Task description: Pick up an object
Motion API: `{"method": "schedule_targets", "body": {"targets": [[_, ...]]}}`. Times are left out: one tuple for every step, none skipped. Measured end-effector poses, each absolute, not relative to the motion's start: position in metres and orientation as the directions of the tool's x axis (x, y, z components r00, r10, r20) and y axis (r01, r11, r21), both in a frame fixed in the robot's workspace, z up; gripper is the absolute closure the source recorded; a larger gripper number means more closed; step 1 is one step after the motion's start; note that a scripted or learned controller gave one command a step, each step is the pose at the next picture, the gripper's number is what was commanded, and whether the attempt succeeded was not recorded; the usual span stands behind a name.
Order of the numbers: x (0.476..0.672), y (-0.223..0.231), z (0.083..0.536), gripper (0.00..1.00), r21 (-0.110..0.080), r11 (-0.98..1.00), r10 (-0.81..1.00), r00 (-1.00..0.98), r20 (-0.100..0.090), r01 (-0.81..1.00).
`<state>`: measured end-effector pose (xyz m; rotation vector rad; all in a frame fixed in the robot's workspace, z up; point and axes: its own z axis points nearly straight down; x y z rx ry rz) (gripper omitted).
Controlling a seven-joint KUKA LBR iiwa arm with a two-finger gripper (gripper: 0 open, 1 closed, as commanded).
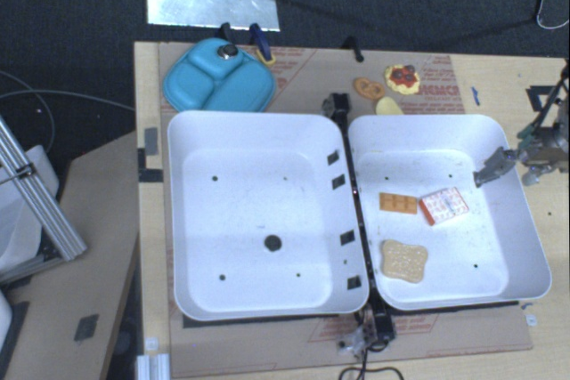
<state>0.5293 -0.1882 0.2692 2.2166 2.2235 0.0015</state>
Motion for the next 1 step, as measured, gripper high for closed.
{"method": "schedule_targets", "body": {"targets": [[0.5142, -0.2068, 0.1229, 0.00, -0.010, -0.001, 1.000, 0.001, 0.003, 1.000]]}}
